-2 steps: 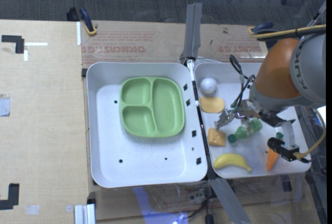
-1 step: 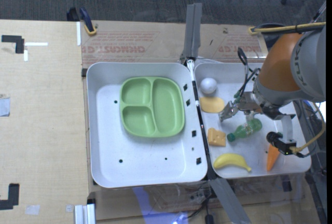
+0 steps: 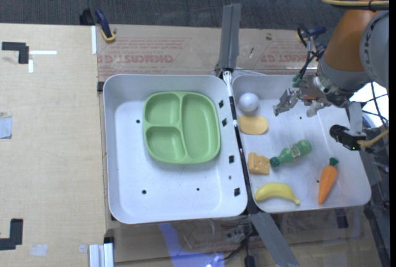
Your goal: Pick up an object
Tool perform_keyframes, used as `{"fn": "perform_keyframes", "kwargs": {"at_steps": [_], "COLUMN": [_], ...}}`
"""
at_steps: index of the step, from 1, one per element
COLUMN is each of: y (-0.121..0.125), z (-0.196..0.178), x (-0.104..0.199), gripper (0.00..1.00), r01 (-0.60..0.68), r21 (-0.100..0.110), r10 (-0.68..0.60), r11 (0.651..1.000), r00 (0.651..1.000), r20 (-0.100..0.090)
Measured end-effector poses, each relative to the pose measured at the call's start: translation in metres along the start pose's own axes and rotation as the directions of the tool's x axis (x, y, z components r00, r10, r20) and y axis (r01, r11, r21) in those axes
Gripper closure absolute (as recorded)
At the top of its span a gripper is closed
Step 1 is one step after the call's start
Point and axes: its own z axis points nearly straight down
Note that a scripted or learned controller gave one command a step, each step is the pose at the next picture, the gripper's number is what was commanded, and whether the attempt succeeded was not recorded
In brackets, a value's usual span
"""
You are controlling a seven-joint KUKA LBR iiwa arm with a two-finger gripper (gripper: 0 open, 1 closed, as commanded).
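The two-finger gripper [image 3: 291,101] hangs at the upper right of the frame over the right white bin [image 3: 356,194] — whether its fingers are spread, I cannot tell. Left of it lies a white ball [image 3: 248,102]; lower down, a green plastic bottle [image 3: 291,154].

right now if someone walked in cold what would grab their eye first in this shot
Probably the green divided plate, lying alone in the left bin. Next, the bright items scattered in the right bin: a white ball, a banana, a carrot and a green bottle lying on its side. The gripper hovers over that bin's far side.
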Motion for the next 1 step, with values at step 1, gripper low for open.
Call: {"fn": "perform_keyframes", "kwargs": {"at_steps": [1], "y": [-0.0545], "z": [0.0608], "x": [0.0055], "gripper": [0.0], "r01": [0.015], "r21": [0.002], "r10": [-0.015], "r11": [1.0], "r00": [1.0], "r20": [-0.002]}}
